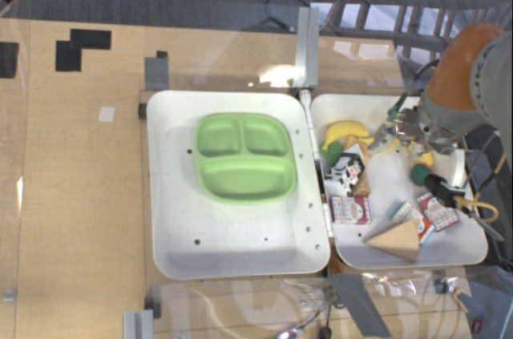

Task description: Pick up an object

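In the right bin [473, 245] lie a yellow banana [345, 133], a black-and-white toy [346, 169], a tan wedge [398, 240] and two red-and-white cards [349, 209] [438, 214]. My gripper [394, 131] hangs over the bin's back part, just right of the banana, with the grey arm and its orange band [458, 79] behind it. A small green and yellow piece [421, 167] sits below the wrist. Nothing shows between the fingers.
The left bin [172, 249] bears a green divided plate [244, 156] near its middle. A metal divider [314, 161] separates the two bins. A small blue-and-white packet [401, 211] lies by the wedge. Cables run behind and in front of the bench.
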Motion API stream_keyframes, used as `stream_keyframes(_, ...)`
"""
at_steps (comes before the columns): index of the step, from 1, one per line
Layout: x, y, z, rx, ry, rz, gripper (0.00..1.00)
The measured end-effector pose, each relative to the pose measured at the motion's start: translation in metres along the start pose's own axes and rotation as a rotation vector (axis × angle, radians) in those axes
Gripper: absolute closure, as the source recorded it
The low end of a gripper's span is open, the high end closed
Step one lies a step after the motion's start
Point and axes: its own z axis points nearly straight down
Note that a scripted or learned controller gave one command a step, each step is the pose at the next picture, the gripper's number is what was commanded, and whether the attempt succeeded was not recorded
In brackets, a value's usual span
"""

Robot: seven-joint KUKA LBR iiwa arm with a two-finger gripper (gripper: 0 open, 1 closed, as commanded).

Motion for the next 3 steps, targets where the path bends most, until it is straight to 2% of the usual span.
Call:
stream_keyframes(1, 0.048, 0.045, 0.015, -0.004, -0.001, -0.052, 0.00)
stream_keyframes(2, 0.033, 0.049, 0.015, -0.003, 0.001, 0.072, 0.00)
stream_keyframes(3, 0.034, 0.048, 0.005, 0.001, -0.001, 0.067, 1.00)
